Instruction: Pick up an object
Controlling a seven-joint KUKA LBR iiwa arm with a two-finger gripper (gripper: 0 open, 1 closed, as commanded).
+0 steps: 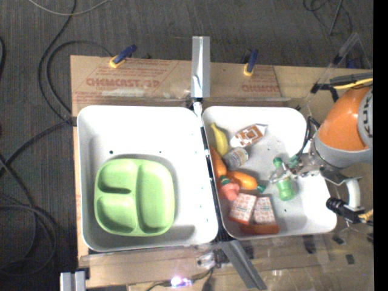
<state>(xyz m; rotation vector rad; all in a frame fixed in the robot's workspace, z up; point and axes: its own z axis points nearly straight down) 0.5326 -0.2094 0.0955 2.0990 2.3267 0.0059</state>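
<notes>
Two shallow white bins side by side on bench. Left bin [85, 138] holding green divided plate [136, 197], three compartments, lying flat toward near side.

Right bin [285, 115] holding cluster of items along its left wall and middle: yellow banana [219, 139] at upper left; brown-and-white packet [250, 134] just right of banana; small bottle [237, 157] lying tilted below packet; orange carrot-like piece [216, 164] against left wall; orange rounded item [244, 179] beside it; pinkish item [228, 190] just below; two small printed boxes [252, 207] side by side at near edge, resting on red-orange item [262, 228].

Arm entering from right, orange band [339, 123] over bin's right rim. Gripper [286, 173] lowered into right bin, right of cluster. Green bottle [284, 183] directly at gripper, touching or overlapping fingertips. Grasp on green bottle not confirmable; jaw state not discernible from this angle.

Blue-and-yellow clamps [123, 55] on cardboard backing behind bins
</notes>
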